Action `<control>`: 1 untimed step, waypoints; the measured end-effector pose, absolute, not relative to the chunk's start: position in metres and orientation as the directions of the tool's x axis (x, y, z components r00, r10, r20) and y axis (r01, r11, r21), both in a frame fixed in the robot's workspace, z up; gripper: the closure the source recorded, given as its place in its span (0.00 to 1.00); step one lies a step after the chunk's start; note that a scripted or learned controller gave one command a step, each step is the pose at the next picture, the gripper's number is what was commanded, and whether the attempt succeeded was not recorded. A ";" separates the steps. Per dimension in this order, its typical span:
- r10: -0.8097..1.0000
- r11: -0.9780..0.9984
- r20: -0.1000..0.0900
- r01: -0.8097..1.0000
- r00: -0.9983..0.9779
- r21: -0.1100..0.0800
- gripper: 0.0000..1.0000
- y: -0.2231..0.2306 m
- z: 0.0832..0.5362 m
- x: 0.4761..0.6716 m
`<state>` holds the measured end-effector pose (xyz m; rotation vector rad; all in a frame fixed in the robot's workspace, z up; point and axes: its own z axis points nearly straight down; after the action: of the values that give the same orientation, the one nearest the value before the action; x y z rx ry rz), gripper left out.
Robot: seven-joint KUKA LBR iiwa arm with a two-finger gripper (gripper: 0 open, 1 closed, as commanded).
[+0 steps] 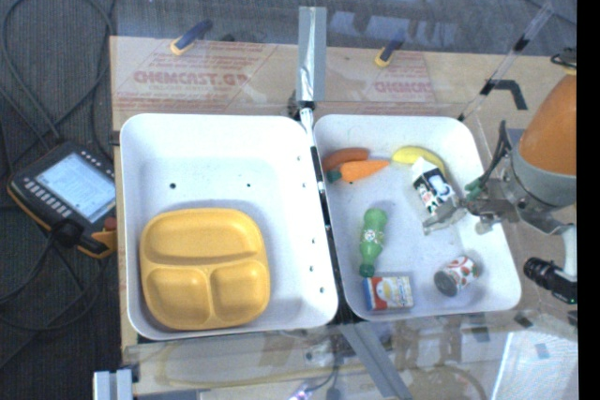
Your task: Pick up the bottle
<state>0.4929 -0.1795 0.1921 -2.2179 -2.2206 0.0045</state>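
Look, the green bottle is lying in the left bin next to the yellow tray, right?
Not quite. The camera view shows the green bottle lying in the right bin, near the carrot and small box. The yellow tray is in the left bin.

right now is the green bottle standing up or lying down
Lying down: the green bottle rests lengthwise on the right bin floor.

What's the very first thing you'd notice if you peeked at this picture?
Probably the big yellow tray with three sections, sitting in the near part of the left bin. Next come the colourful things scattered in the right bin: a green bottle lying in the middle, a carrot and a banana at the far side. The tool reaches in from the right, beside a white carton.
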 end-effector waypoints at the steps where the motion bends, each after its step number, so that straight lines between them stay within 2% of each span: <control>1: 0.921 -0.389 0.001 0.921 0.389 0.006 0.00 -0.130 0.091 0.509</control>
<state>0.5087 -0.1300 0.0905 -2.6217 -1.7394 -0.0066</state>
